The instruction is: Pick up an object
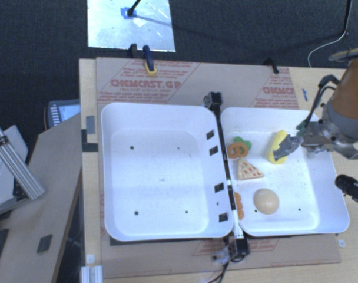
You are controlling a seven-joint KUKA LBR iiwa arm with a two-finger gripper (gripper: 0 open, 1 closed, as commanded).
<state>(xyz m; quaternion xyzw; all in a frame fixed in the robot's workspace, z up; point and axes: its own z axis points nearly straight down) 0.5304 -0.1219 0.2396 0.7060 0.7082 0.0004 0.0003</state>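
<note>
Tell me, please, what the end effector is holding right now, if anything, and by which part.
It cannot be told. The end effector sits against the lower end of the yellow object in the right bin, but the view doesn't show a grip.

The arm [348, 108] is grey metal with a broad orange band [351, 93] above the wrist, rounded like a barrel. Below the band sits a lighter grey collar. A dark cable [321, 96] loops along the side of the band facing away from the viewer. The gripper [283, 150] is dark grey, slim and angular.
</note>
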